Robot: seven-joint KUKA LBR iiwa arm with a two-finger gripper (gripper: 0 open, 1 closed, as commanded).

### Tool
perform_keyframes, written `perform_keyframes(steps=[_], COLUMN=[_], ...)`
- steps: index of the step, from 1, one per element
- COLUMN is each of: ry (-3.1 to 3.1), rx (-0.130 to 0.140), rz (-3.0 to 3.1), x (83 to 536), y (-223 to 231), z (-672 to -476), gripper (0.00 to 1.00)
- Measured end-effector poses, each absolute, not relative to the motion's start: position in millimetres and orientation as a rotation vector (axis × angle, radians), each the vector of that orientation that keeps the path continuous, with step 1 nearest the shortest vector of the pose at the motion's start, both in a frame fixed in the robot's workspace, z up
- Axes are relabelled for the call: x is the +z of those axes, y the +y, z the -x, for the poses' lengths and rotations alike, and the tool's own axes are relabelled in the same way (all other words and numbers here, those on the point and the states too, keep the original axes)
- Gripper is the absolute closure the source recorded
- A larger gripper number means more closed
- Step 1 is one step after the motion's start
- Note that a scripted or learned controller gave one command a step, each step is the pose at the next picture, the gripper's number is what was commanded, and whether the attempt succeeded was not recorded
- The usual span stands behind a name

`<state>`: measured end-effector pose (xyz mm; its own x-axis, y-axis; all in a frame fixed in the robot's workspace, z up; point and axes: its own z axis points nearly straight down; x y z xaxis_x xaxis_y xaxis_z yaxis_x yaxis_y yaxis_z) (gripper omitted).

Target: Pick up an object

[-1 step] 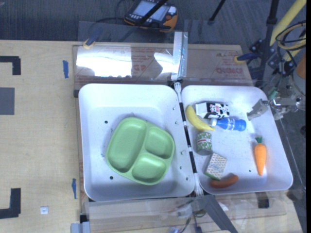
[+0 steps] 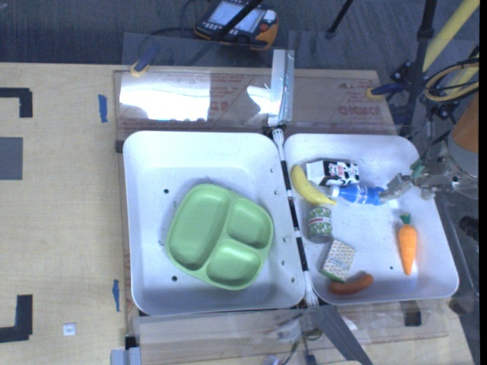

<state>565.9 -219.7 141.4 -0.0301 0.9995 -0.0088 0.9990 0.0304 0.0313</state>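
Observation:
The right white bin [image 2: 374,233] holds several objects. A yellow banana [image 2: 307,188] lies by its left wall, with a black-and-white carton [image 2: 339,172] behind it and a blue bottle [image 2: 358,195] lying on its side to the right. Further forward are a green can [image 2: 319,223], a patterned packet [image 2: 338,259] and a red-brown sausage [image 2: 351,283]. An orange carrot [image 2: 408,246] lies near the right wall. My gripper [image 2: 401,183] reaches in from the right edge, low over the bin, just right of the blue bottle's end and above the carrot.
The left white bin [image 2: 148,175] holds a green divided plate [image 2: 219,236]. A raised rim [image 2: 293,219] separates the two bins. Clear panels [image 2: 198,97] stand behind them. A handheld control unit [image 2: 233,18] lies on the floor at the back.

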Motion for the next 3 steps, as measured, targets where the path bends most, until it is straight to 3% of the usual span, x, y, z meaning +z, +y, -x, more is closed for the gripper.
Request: perform_keyframes(steps=[3], ry=[2.265], rx=[0.047], rz=[-2.095], x=[136.4], y=[-220.1], z=[-555.9], gripper=[0.00])
